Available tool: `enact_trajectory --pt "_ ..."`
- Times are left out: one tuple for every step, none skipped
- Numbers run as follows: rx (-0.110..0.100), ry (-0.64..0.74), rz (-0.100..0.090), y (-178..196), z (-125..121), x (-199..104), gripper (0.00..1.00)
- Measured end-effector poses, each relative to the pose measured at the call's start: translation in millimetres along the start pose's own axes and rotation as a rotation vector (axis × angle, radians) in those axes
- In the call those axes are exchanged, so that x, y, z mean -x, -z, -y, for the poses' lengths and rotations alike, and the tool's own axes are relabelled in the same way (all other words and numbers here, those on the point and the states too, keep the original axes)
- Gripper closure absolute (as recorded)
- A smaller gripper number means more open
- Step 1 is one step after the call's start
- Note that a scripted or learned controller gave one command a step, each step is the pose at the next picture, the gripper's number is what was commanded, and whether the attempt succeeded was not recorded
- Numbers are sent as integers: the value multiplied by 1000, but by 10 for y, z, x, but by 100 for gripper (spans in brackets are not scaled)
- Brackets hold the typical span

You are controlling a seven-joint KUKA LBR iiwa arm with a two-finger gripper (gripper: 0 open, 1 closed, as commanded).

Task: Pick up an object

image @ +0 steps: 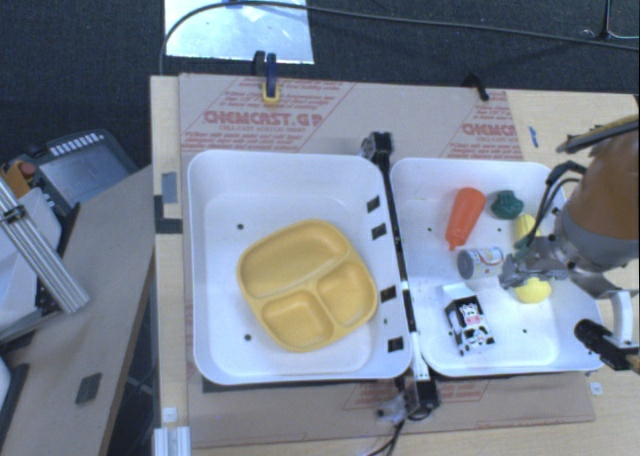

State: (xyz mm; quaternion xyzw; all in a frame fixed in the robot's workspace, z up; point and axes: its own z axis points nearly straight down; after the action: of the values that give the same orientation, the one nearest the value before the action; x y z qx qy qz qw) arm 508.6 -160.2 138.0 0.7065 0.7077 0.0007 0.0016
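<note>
You've got two shallow white bins: left bin (210, 274) holds one yellow three-compartment plastic tray (305, 284); right bin (425, 234) holds five small items. Hand (520, 272) state: can't tell.

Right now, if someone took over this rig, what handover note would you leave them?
Hand: low in the right bin, amid the toys; its grip is hidden, so no hold is confirmed.
Right bin: orange carrot, green toy, grey can lying on its side, yellow toy next to the hand, black-and-white cow nearer the front.
Left bin: yellow divided tray.
Done: arm is down among the toys.
Left: close on one toy, probably the can or yellow toy, and lift it.
</note>
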Motion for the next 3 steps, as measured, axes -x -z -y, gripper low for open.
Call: enact_trajectory --pt "5 2 1 597 -109 -1 100" --pt "3 2 1 995 -128 3 100" --pt "-1 8 -3 888 -190 -535 100"
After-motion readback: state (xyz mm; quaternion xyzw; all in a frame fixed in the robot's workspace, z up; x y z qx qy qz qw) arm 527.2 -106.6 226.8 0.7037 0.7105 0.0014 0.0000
